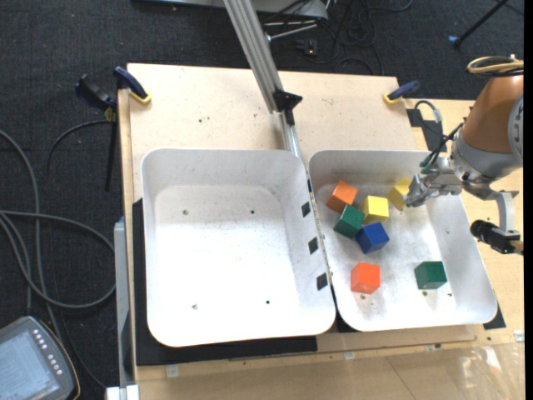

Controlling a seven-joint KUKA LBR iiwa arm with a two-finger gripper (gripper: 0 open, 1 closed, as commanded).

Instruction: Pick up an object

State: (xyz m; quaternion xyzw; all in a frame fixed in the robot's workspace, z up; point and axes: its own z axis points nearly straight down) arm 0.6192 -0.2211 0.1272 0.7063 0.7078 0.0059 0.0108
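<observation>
A: Where's the gripper?
B: In the right bin, far side, down beside a yellow block. Whether it grips anything, I cannot tell.
A: Other blocks?
B: An orange, yellow, green and blue cluster just left; red and dark green nearer.

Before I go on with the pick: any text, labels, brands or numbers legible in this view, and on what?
None can be read.
Blocks in the right bin: plain coloured faces, no markings visible.
Pendant screen at the lower left corner: too small and blurred to read.
Black patches along the seam between the two bins: no legible characters.
Arm: no legible brand or number.
</observation>
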